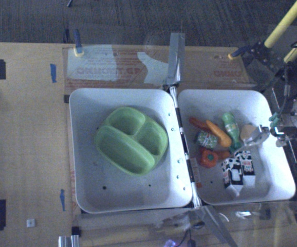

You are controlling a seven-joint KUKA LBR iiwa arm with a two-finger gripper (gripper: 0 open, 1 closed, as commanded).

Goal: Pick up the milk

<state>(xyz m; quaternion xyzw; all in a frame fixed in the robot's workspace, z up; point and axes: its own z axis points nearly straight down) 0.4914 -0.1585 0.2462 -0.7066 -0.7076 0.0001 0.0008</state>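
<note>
The milk (238, 172) is a white carton with black cow patches and a bit of red. It lies flat in the front part of the right bin (277, 179). My gripper (262, 135) reaches in over the right bin's right rim, low over a beige rounded toy (247, 131). It sits up and to the right of the milk, apart from it. Nothing shows in its grasp.
Close to the milk lie a red tomato-like toy (208, 158), an orange carrot (218, 133), a green bottle (230, 126) and a small can (206, 139). The left bin (87, 184) holds a green divided plate (131, 146). A metal strip (182, 148) joins the bins.
</note>
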